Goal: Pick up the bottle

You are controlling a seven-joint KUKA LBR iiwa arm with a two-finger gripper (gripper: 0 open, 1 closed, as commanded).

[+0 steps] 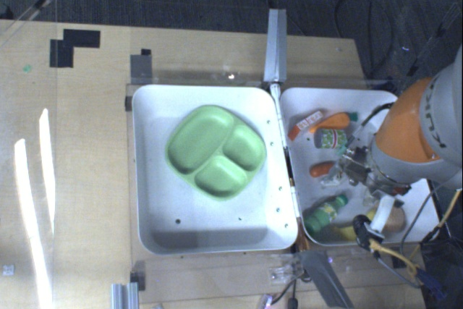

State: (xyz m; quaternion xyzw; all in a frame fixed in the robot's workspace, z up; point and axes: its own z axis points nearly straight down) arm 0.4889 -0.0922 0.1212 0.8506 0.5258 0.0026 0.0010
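Note:
Several small things lie in the right bin [383, 95]. A dark green bottle [325, 213] with a yellowish label lies on its side near the front left corner. An orange bottle [322, 120] with a white label and a green cap lies near the back. Just in front of it is a green container [333, 139] with a red label. My gripper [352, 161] hangs over the middle of this bin, between the green container and the green bottle, close to a small orange piece [322, 170]. Nothing shows between its tips.
The left bin [152, 221] holds a green divided plate [215, 150]. A yellow item [348, 231] lies at the front wall of the right bin, beside the green bottle. A metal post [275, 47] stands behind the wall between the bins.

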